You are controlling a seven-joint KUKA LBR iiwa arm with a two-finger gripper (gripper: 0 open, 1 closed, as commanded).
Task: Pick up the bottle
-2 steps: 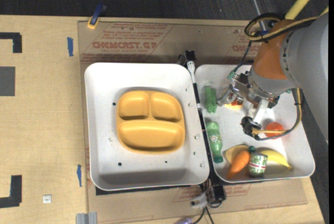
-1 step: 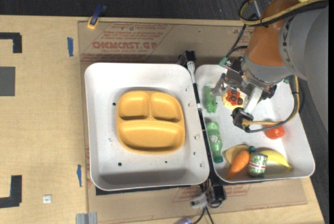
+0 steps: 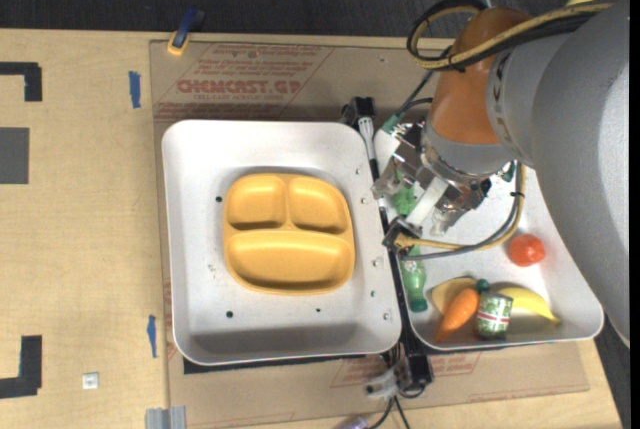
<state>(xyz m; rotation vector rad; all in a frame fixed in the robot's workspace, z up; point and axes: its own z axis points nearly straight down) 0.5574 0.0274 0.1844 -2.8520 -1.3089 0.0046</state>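
Crowding the right bin (image 3: pixel 560 247): bottle (image 3: pixel 413 283), carrot (image 3: pixel 458 309), banana (image 3: pixel 520 302); claw (image 3: pixel 420 192) state unclear.

Yellow divided plate (image 3: pixel 289 230) in the left bin (image 3: pixel 190 217); tomato (image 3: pixel 526 249), banana (image 3: pixel 530 305), carrot (image 3: pixel 457 310) in the right bin (image 3: pixel 560 247).

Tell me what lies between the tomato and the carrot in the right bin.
In the camera view, the yellow banana and the small green can lie between the tomato and the carrot, in the right bin.
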